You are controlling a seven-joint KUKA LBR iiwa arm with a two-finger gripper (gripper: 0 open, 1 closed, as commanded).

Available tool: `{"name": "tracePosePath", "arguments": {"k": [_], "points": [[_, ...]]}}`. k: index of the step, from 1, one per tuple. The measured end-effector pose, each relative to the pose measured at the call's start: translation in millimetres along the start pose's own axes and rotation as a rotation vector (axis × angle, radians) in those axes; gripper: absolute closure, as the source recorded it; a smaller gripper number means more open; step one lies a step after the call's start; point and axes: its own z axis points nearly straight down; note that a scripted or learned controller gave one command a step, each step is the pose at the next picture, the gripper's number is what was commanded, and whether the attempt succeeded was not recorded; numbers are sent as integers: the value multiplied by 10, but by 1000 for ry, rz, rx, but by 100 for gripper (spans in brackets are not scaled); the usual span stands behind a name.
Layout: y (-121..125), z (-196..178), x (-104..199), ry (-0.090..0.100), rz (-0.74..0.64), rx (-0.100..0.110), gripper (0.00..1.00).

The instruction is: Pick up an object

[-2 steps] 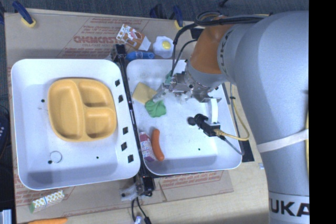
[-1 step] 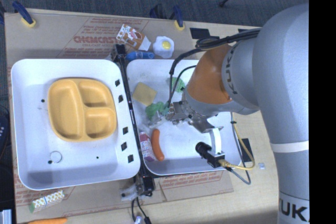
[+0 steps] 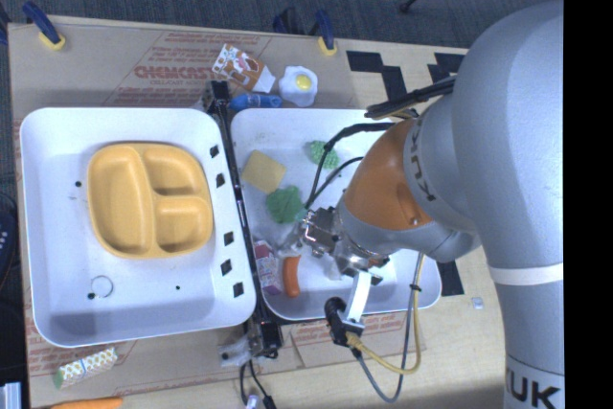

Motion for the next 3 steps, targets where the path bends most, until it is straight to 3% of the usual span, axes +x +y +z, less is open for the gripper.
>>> {"name": "tracePosePath", "arguments": {"k": [1, 2, 3], "points": [[-7, -1, 18, 1, -219, 2, 0], [-7, -97, 18, 1, -224, 5, 100], [-64, -1006, 142, 0, -36, -3, 100]]}}
